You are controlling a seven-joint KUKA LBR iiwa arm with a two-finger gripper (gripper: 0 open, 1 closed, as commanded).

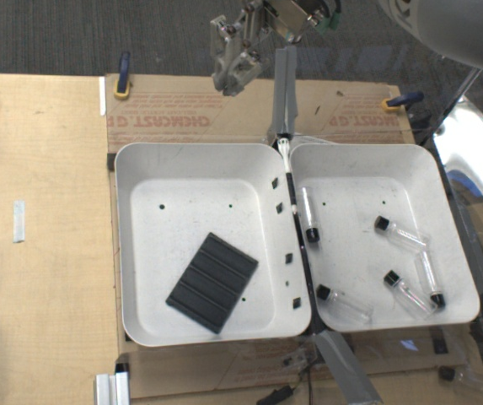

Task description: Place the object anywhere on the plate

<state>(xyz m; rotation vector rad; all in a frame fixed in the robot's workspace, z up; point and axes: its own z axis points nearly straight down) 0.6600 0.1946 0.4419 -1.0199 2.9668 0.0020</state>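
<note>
Above the far edge of the left bin (127, 226), the gripper (233, 74) hung, its state impossible to tell, well apart from the black plate (213, 282) (long axis running diagonally) and from the capped tubes (401, 264) in the right bin (452, 218).

Black ribbed plate (212, 282) in white bin (131, 226); black-capped clear vials (401, 237).

Left bin (131, 251): a dark ribbed plate (213, 282) lies tilted in the lower centre; the floor around it, upper half and corners, is open. Right bin (443, 192): five clear black-capped tubes (401, 237) lie scattered, one along the left wall, four toward the lower right; upper centre is open. The claw (234, 67) hangs above the cardboard beyond the bins.
</note>
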